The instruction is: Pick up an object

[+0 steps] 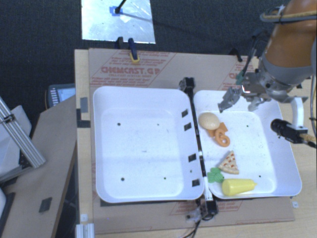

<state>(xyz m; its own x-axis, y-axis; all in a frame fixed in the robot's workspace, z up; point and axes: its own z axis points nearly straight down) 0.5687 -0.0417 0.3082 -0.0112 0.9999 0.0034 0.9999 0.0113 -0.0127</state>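
**Gripper high over right bin, nothing held: miss or multi-object contact likely**

Two white bins side by side, centre of frame. Left bin (143, 143) bare of objects. Right bin (270, 148) carrying every candidate, all crowded toward its left wall and lower left corner.

Arm (290, 38) entering from upper right, orange band above the wrist. Gripper (241, 99) poised over the upper part of the right bin, fingers spread apart, nothing between them.

Candidates, largest first: yellow corn-like piece (238, 186) lying flat at lower left of the right bin; beige egg-shaped item (209, 120) below and left of the gripper; pizza slice (229, 163) lower down; orange curled piece (222, 136) touching the beige item; green leafy bit (215, 175) just beside the yellow piece.

Risks, as judged:
- Beige and orange items in contact: descent between them apt to shove one aside or pinch both.
- Rounded beige surface liable to squirt out on closing.
- Objects hard against the divider: finger strike on the bin wall possible.
- Pizza slice flat and thin, prone to being skated over.
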